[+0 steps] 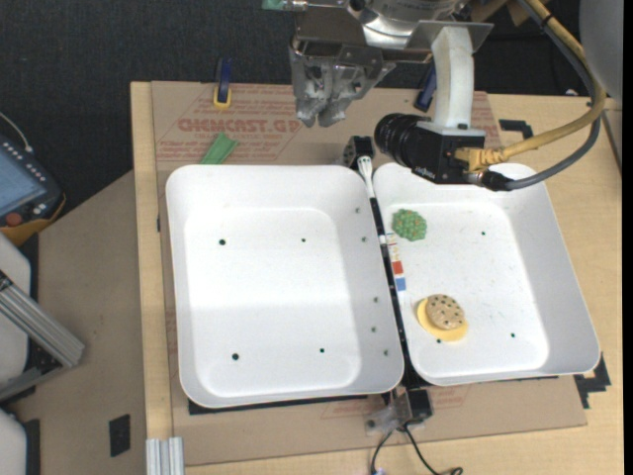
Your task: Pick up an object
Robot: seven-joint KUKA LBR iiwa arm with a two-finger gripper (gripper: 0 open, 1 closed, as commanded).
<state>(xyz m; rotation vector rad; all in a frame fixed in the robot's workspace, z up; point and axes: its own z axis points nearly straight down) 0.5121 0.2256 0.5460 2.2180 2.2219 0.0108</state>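
My gripper hangs high above the bench's far edge, beyond the left bin's back right corner. It looks shut, with nothing between its fingers. The right bin holds a green knobbly lump near its back left. A round yellow cookie-like piece with dark dots lies nearer the front. A thin black-and-white stick with red and blue marks lies along the seam between the two bins. The left bin is below and left of the gripper.
A small green piece lies on the brown board behind the left bin. Blue clamps grip the board's far edge. A yellow cable loops over the right bin's back corner.
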